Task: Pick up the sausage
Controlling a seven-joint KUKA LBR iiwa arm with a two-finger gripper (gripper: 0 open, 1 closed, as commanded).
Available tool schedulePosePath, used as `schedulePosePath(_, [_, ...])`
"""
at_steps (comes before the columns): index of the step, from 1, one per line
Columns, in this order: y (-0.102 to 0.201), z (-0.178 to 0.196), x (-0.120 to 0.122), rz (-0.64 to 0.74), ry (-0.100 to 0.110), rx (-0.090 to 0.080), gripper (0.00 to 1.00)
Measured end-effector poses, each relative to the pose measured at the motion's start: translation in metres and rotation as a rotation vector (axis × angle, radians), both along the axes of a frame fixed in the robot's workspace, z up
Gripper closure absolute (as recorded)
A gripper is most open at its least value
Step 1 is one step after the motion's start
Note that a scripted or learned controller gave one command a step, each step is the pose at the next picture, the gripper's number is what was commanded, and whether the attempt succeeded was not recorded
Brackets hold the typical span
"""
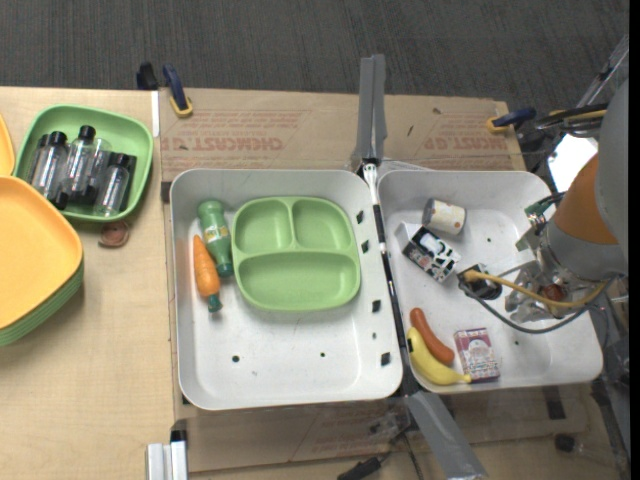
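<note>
Hand (532,293) seen low over the right bin (495,230), near its 3 o'clock wall; whether it is clenched or released cannot be told, and nothing is seen grasped. Sausage (430,333) noted at roughly 8 o'clock from the hand, well apart from it, lying on the bin floor near the 7 o'clock corner. Banana (436,367) touching the sausage on its 6 o'clock side. Small pink box (477,355) just beside the banana, at 3 o'clock of it. Black-and-white object (431,253) found at 10 o'clock from the hand, with a white cup (444,216) on its side at 12 o'clock of that. In the left bin (290,360), a green divided plate (296,253) is recorded, with carrot (206,268) and green bottle (214,236) at its 9 o'clock.
</note>
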State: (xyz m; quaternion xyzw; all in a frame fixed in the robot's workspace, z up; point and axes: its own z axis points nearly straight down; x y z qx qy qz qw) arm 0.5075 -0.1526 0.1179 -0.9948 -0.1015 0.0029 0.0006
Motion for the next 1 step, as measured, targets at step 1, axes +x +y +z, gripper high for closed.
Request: schedulePosePath(1, [-0.0297,-0.0275,-0.0238,0.232,-0.001,0.003,1.0])
